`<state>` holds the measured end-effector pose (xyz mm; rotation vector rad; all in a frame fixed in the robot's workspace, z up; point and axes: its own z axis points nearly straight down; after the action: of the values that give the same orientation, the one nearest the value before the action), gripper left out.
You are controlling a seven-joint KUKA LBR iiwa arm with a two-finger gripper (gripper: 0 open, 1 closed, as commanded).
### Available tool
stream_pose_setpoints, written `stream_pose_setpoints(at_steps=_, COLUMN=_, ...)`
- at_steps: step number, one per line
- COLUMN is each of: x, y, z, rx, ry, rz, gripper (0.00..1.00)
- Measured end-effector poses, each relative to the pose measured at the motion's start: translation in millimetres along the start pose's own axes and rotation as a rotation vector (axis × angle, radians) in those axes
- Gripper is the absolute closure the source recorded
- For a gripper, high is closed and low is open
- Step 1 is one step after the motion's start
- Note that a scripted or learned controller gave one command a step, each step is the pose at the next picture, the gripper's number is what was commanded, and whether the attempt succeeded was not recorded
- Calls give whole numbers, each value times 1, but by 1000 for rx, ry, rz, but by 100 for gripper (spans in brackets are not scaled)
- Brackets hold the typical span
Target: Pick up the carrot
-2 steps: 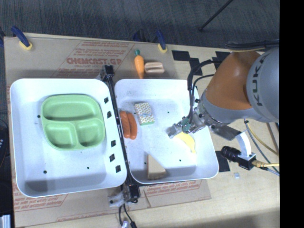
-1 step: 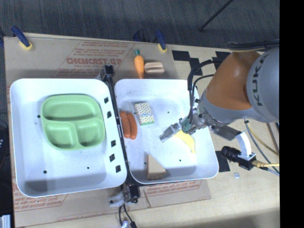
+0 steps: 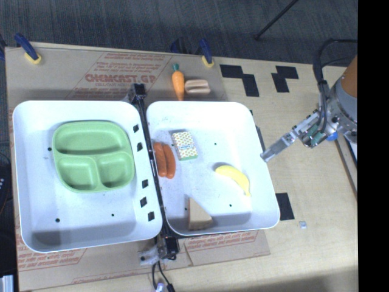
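Lying on the worktop (image 3: 316, 236) at upper centre, the carrot (image 3: 177, 83) touches a bun-like toy (image 3: 197, 88); the distant end effector (image 3: 273, 151), its state unclear, may snag it.

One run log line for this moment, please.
gripper: right of right bin | carrot: on bench behind bins, untouched | grasp: not yet

The carrot (image 3: 177, 84) lies on cardboard beyond the right bin's (image 3: 258, 163) far rim, open from above and on its left; a small hot dog bun (image 3: 197, 88) sits just beside its right, and a blue clamp (image 3: 206, 53) stands near on the far-right
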<state>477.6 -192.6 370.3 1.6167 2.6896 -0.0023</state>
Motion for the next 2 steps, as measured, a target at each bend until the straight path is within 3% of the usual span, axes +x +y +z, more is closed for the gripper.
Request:
stream_pose_setpoints(at_steps=1, x=31, y=15, z=79, rx=2, ry=5, rz=-60, gripper=0)
stream_pose_setpoints(at_steps=2, x=-15, y=-10, z=183, rx=2, ry=6, rz=-230, gripper=0)
